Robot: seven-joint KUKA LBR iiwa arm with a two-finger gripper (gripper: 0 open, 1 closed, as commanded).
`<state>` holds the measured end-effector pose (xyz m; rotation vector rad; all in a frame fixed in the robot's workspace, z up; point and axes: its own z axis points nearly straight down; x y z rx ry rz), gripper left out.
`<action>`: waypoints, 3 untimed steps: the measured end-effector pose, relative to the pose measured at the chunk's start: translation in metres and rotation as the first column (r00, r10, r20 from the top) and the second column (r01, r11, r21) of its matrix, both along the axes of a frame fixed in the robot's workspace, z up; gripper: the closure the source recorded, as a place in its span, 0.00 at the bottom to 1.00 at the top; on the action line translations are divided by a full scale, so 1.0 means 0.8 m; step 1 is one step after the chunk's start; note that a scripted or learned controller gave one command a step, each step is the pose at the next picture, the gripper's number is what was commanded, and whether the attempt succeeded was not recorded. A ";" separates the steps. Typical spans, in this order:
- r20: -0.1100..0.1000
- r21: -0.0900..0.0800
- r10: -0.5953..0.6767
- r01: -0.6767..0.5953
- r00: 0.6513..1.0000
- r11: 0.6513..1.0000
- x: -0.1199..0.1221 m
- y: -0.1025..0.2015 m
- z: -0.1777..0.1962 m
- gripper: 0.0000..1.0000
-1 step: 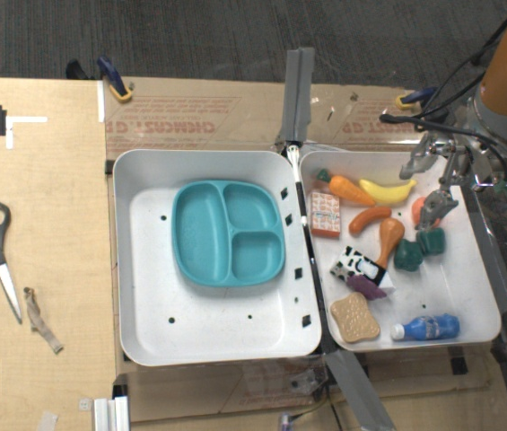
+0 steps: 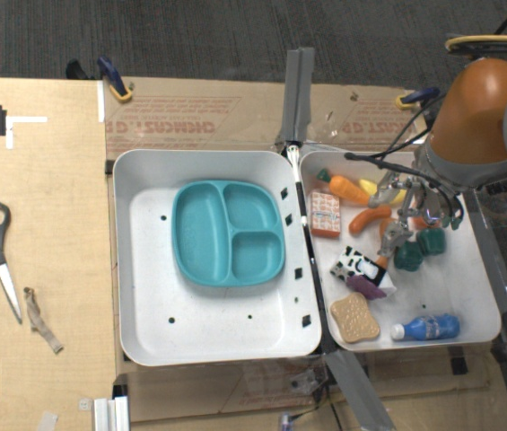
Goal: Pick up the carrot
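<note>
Nearest lie a round slice of toast (image 2: 354, 319) and a blue plastic bottle (image 2: 428, 328) in the right white bin (image 2: 482, 268). Farther in, the tool (image 2: 397, 230) hangs above that bin, whether apart or together I cannot tell. Beyond it, near the bin's far-left corner, rests the orange carrot with a green top (image 2: 347, 187).

arm: I see it reaching in from the right, orange band high at the right edge, wrist bent downward | tool (image 2: 395, 237): pointing down, low over the right side, cables looped around its body | fingers: I cannot make out their state from this slant
</note>
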<state>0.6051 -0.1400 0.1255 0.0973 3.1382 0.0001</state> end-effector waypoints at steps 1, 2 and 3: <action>-0.016 -0.002 0.117 -0.117 0.993 0.993 0.054 0.037 -0.043 0.00; 0.001 -0.001 0.086 -0.086 0.996 0.996 0.035 0.052 -0.040 0.00; 0.000 -0.001 0.147 -0.147 0.989 0.989 0.028 0.051 -0.041 0.00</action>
